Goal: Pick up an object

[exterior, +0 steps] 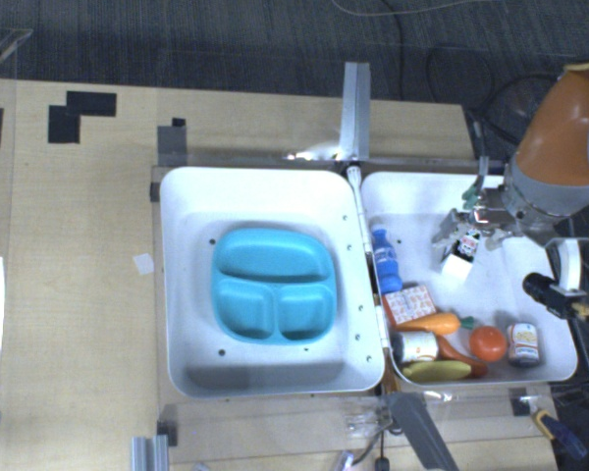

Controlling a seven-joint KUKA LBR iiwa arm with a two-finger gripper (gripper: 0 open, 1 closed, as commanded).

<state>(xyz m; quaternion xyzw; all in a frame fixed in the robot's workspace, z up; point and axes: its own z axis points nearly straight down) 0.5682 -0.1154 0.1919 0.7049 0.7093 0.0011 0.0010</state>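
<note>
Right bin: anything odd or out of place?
Nothing damaged or spilled. The items crowd the right bin's near edge, the blue bottle lies flat by the divider, and a small white item sits under the tool.

Background only: tabletop (69, 292), two white bins, dark floor (177, 18) behind.

From my feed I see a light wood-look tabletop with black tape marks (79, 114) near its far-left part and a small white scrap (142, 262) just beside the view-left bin (177, 263). That bin holds a blue divided tray (273, 283), three compartments, lying flat at its middle. The view-right bin (412, 199) sits touching it along a shared edge. A grey metal post (356, 106) stands at the far end of that seam. A thin cable (402, 8) loops across the floor.
</note>
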